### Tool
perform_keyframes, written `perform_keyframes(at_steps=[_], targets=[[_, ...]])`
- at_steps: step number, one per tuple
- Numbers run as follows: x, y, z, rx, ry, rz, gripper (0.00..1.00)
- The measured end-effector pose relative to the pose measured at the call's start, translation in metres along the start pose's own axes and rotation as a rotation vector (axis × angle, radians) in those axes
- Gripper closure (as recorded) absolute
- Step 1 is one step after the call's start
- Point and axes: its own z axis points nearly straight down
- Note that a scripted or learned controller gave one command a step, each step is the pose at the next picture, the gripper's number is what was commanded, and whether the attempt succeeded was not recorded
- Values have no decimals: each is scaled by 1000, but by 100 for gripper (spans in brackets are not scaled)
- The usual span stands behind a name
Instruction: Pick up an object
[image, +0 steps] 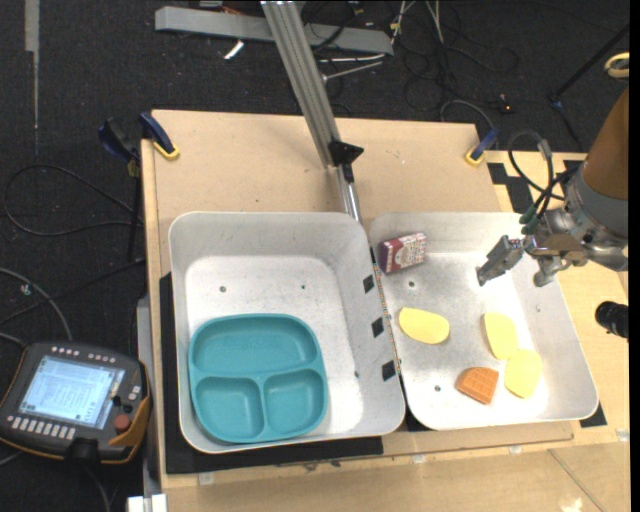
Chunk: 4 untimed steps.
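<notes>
Right bin (440, 415) holds yellow pieces (424, 326); hand (520, 262) hovers above, fingers spread, released

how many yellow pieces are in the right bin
3: one near the bin's left side, one further right, and one just below that, beside the orange waffle.

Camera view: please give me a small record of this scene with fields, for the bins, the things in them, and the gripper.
left bin: holds a teal tray with three compartments
right bin: holds a carton, three yellow pieces and an orange piece
carton: near the far left corner, lying on its side
gripper: over the right bin's far right part, nothing seen between the fingers
arm: enters from the right
</notes>
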Motion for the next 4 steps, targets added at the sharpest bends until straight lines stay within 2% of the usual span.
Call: perform_keyframes(at_steps=[1, 2, 3, 4], targets=[[85, 48, 14, -1, 2, -11, 0], [79, 46, 13, 0, 0, -1, 0], [94, 25, 32, 4, 0, -4, 0], [94, 27, 21, 0, -1, -3, 100]])
